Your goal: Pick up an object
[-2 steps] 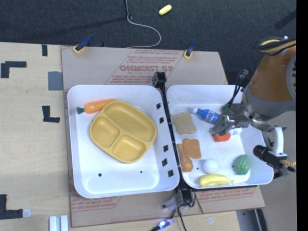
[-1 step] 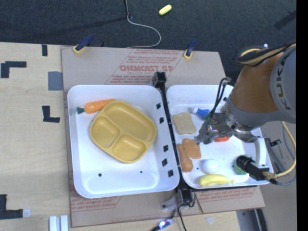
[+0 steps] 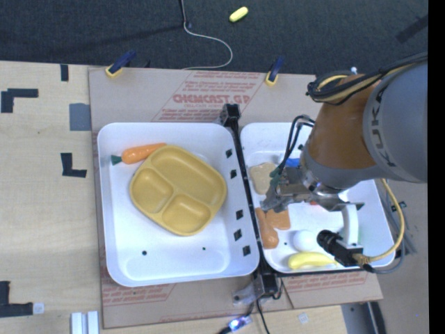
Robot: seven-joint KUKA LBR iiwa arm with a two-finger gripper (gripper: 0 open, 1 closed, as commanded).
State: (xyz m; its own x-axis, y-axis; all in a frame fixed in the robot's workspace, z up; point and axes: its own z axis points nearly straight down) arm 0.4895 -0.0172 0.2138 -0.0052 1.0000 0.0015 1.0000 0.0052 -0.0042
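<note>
The right bin [image 3: 379, 218] holds several small items. A beige piece [image 3: 261, 176] lies near its left wall, with an orange block [image 3: 280, 220] and an orange sausage-shaped piece [image 3: 267, 234] below it. A white egg-like object [image 3: 303, 240] and a yellow banana [image 3: 310, 260] rest near the front rim. Part of a blue item [image 3: 293, 163] peeks out beside the arm. My gripper [image 3: 277, 197] hangs low over the left part of this bin, just above the orange block and beside the beige piece. The grey and orange wrist [image 3: 341, 141] hides much of the bin.
The left bin [image 3: 118, 242] holds a yellow divided plate [image 3: 178, 189] and an orange toy carrot [image 3: 141, 153] at its back left. A black divider [image 3: 240, 179] separates the bins. A cable loop [image 3: 396, 221] runs along the right bin's right side.
</note>
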